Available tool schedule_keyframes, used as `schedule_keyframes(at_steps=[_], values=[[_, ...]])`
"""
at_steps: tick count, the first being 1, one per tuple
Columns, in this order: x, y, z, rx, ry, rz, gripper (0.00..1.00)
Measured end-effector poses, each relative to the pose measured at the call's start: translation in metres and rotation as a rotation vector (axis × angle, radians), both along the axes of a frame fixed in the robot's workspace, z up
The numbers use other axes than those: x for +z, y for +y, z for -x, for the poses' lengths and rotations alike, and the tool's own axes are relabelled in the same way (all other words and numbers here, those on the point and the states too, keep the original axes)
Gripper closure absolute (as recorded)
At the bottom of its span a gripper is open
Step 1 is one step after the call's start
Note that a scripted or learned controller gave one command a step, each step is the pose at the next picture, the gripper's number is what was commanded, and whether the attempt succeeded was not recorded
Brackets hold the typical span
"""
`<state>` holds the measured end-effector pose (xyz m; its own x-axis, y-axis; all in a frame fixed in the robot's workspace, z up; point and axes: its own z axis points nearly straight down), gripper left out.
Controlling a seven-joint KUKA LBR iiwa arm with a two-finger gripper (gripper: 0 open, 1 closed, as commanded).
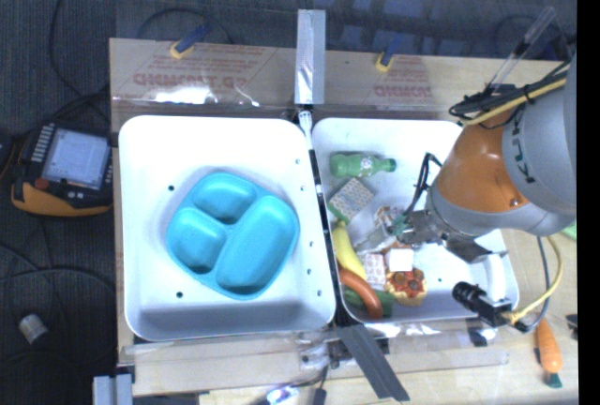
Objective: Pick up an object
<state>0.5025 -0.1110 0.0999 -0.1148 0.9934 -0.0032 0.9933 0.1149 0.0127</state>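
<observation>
The right bin [323,136] holds a small heap of objects. A green bottle [360,165] lies on its side near the far wall. Just in front of it sits a patterned packet [352,197], tilted. A banana [346,250] runs along the left wall, and a red-and-green pepper-like piece [362,292] lies at its near end, close to the front wall. Beside these are a white-and-red packet [376,268] and a flat piece printed like a pizza slice [405,281], touching each other near the bin's middle front.

The gripper [405,227] sits low over the middle of this heap, just above the pizza piece and right of the banana. Its tip is a dark cluster against the clutter, and whether it is spread or closed cannot be told; nothing can be seen held. The arm [497,178], with its orange band, covers the right part of the bin, with cables looping around it.

The left bin [141,136] holds a blue three-part tray [232,232] at its centre. A handheld pendant [66,167] lies on the floor to the left of the bench.
</observation>
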Motion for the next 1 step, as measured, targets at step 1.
schedule_keyframes(at_steps=[1], values=[[-0.0114, -0.0184, -0.0504, 0.070, 0.005, -0.001, 0.00]])
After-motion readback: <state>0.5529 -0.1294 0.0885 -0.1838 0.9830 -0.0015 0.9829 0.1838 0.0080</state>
